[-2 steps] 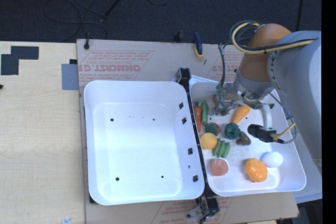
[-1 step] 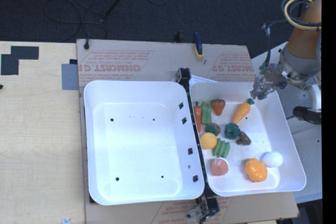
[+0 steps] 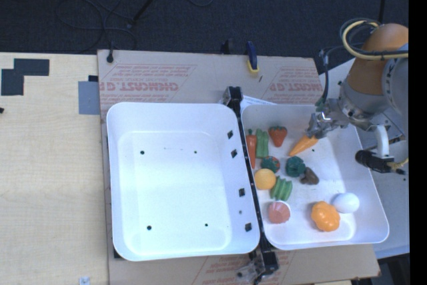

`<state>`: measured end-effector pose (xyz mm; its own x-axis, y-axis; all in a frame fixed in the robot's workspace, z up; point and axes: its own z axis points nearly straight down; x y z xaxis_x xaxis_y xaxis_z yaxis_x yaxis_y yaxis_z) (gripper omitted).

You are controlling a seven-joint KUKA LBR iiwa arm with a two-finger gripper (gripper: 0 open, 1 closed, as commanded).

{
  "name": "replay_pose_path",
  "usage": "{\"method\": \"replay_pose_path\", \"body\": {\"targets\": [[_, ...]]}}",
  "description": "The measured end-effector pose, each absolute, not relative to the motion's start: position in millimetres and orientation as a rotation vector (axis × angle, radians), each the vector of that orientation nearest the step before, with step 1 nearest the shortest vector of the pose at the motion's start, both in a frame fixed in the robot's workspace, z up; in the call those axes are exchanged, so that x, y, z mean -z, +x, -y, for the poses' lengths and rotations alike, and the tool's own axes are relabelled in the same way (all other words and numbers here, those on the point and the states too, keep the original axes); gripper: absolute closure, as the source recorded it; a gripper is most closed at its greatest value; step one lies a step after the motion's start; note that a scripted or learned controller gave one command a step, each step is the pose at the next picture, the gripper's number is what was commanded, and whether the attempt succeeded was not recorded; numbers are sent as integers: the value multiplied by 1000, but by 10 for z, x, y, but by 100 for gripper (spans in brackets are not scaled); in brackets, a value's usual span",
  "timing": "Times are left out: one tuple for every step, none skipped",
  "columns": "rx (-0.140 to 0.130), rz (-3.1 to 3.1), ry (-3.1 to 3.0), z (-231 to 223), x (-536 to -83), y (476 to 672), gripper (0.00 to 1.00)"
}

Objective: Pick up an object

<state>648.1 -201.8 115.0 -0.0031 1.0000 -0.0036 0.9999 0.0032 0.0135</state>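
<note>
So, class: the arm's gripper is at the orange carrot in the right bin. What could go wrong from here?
1. The gripper meets only the thick end of the carrot, which hangs tilted, so it might slip out.
2. A dropped carrot could land on the strawberry or broccoli close below and scatter them.
3. Whether it is really gripped is unclear.

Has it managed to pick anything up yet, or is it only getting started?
It looks partway there. The pincer is over the right bin with an orange carrot at its tip, apparently gripped and tilted. Whether the carrot is off the floor is unclear. Left: lifting it away. The other toy foods lie in that bin.
</note>
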Motion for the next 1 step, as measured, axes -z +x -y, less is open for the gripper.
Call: {"method": "replay_pose_path", "body": {"targets": [[-23, -2216, 2203, 2053, -1095, 6518, 100]]}}
